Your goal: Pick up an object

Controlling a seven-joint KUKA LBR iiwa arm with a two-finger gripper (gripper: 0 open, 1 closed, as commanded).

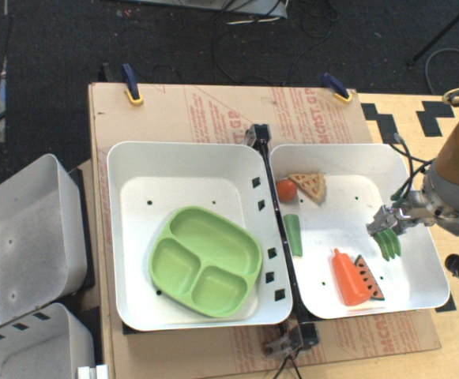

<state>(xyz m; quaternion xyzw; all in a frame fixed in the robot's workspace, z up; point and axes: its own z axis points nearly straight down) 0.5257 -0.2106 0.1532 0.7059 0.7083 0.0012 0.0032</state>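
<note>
In the right bin lie a red tomato, a tan waffle wedge, a green pod along the left wall, an orange carrot-like piece and a watermelon slice. A small green leafy object lies near the bin's right side. My gripper reaches in from the right and sits directly over the upper end of this green object, touching or nearly touching it. The gripper's body hides the contact.
The left bin holds a light green divided plate. A black divider runs between the two bins. Grey tubs stand to the left of the bench. Two clamps hold the board's far edge.
</note>
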